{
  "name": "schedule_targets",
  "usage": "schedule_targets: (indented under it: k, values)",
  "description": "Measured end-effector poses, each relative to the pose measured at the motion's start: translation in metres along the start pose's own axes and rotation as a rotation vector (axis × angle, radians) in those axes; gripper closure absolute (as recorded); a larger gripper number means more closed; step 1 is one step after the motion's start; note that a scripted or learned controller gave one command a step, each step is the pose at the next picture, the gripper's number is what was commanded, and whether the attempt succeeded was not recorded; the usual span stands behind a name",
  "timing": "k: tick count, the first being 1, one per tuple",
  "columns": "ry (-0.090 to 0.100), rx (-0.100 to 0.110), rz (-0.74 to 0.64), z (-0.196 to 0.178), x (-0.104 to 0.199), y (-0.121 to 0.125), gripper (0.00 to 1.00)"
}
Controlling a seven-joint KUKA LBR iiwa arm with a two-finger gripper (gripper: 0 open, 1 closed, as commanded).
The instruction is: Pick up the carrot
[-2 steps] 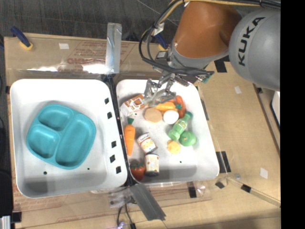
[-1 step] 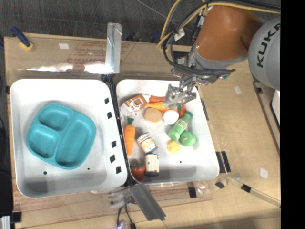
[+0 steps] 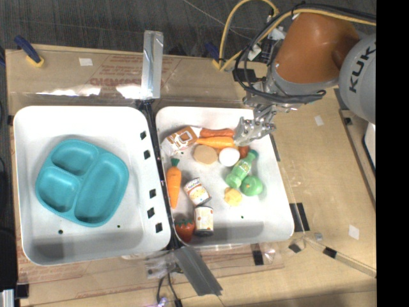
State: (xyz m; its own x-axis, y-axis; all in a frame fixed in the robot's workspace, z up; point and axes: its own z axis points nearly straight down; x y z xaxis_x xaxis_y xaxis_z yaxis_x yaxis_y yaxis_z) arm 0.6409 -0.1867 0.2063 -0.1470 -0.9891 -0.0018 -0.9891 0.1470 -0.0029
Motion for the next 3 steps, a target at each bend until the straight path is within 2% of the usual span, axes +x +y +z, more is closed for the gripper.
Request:
schedule_targets:
  k: [1,2,3]
  values:
    - [0.002,-0.004,-0.197,-0.023,0.044,0.125,1.0]
    - [-0.001,-0.002,-0.846,-0.056,0.03,0.153,1.0]
    - [-0.001,0.001,-1.188,-0.077,0.026,0.067,1.0]
